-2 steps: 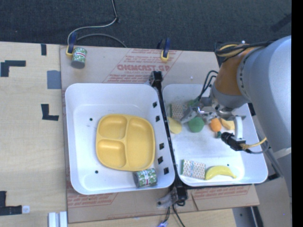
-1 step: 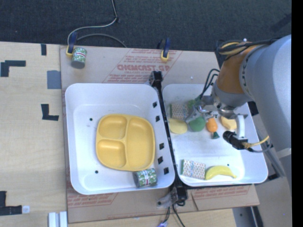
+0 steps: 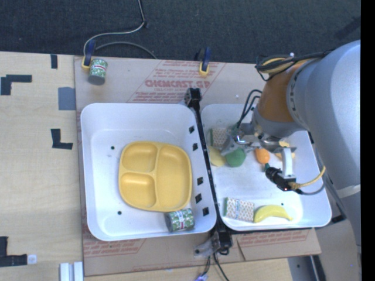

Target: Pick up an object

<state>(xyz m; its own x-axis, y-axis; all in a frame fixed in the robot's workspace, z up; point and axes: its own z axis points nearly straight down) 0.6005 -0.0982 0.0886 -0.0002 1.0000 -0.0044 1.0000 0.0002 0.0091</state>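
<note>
Gripper [image 3: 237, 140] positioned low in right bin [image 3: 310, 218], at its left part, directly above green round object [image 3: 235, 157]; finger spacing cannot be told, obscured by wrist hardware. Contact with the green object cannot be confirmed.

Green round object located just beside the divider between bins, touching a pale yellow item [image 3: 217, 158] on its left. Patterned packet [image 3: 220, 137] just above these, against the left wall. Small orange object [image 3: 262, 155] to the right of the green one, partly under the arm [image 3: 328, 98].

Near front wall of right bin: second patterned packet [image 3: 239, 209] and banana [image 3: 272, 214], touching each other.

Left bin [image 3: 96, 157] containing yellow divided tray [image 3: 155, 176] at centre and green-labelled can [image 3: 180, 220] lying on its side at front right corner. Another small can [image 3: 97, 71] upright on the bench [image 3: 35, 157] beyond the left bin.
</note>
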